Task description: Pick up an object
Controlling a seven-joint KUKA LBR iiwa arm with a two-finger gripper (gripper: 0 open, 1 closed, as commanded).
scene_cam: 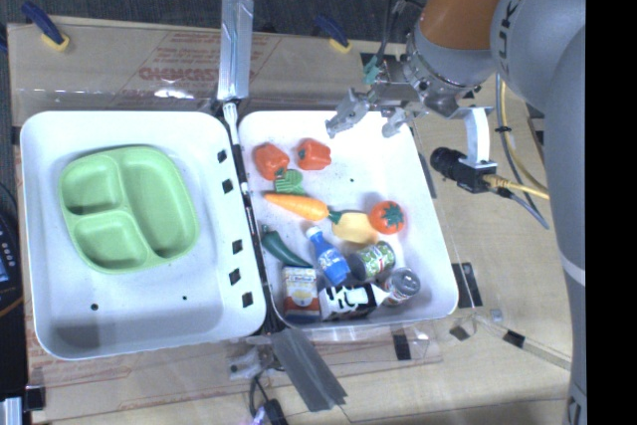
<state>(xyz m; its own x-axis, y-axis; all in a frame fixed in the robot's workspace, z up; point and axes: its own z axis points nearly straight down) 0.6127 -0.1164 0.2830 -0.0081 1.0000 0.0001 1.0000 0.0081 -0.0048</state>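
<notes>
Orange carrot (295, 205) lies crosswise, tip pointing left.

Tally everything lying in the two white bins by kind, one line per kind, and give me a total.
Toy vegetables and fruit: 7, among them the carrot and the tomato
Bottles: 1, the blue bottle
Cans: 2, the green can and the silver can
Small packets or boxes: 2, hard to identify
Divided trays: 1, the green tray
Total: 13
</notes>
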